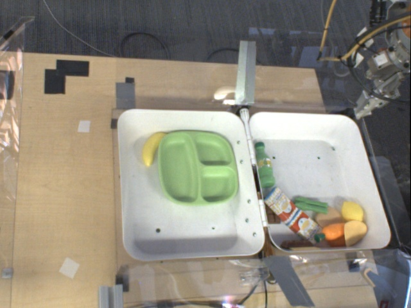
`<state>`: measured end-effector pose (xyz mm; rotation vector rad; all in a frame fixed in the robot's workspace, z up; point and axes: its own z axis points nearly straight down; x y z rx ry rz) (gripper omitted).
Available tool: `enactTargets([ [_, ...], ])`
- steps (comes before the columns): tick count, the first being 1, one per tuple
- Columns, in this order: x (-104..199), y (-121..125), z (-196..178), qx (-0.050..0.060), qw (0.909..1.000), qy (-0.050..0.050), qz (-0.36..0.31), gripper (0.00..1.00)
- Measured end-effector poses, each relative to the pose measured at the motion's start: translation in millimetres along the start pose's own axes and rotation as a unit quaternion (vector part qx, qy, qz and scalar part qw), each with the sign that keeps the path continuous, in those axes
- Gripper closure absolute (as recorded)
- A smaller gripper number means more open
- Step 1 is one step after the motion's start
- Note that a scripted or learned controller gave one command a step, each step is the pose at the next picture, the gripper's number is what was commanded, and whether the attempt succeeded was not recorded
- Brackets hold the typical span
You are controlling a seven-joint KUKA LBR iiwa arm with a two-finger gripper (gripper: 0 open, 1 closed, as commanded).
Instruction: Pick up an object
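The right bin (321,136) holds a green bottle (262,165) against its left wall. In its near corner lie a small red and white carton (292,215), a green piece (311,205), a yellow lemon (352,210), an orange carrot-like piece (334,233) and a yellow-orange piece (355,231). In the left bin (138,230) a green divided plate (196,167) lies with a banana (151,147) at its left edge. My gripper (369,102) hangs beyond the right bin's far right corner, well away from every object, with nothing seen in it.
A metal post (246,69) rises behind the seam between the bins. Cables (340,18) trail near the arm at the upper right. The far half of the right bin shows bare white floor. The wooden bench (58,191) stretches out to the left.
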<state>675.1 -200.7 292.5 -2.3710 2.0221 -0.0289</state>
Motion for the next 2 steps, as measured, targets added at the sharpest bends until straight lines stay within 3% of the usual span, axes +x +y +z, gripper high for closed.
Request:
enactTargets([
  [1,-56.6,104.6,21.7,-0.012,0.9999,0.001,-0.010,1.00],
  [2,-19.1,68.6,34.9,-0.012,0.9895,-0.001,-0.144,1.00],
])
